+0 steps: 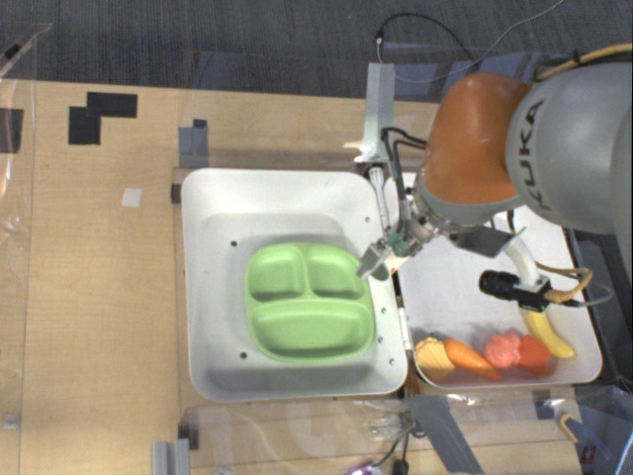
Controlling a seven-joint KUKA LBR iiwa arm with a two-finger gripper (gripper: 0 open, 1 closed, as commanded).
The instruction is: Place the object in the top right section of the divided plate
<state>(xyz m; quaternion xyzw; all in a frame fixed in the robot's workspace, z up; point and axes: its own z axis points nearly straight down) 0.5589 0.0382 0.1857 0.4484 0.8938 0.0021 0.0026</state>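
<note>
Looking left to right, I see the left bin (213,265) holding a green divided plate (309,303) at centre frame. Just right of its top right section (331,268) hovers my gripper (377,262); whether it carries anything I cannot tell. Toy food lies in the right bin (465,275), lower right: carrot (472,356), banana (548,331). I judge placing is at hand; next I need to lower over that section.
</note>
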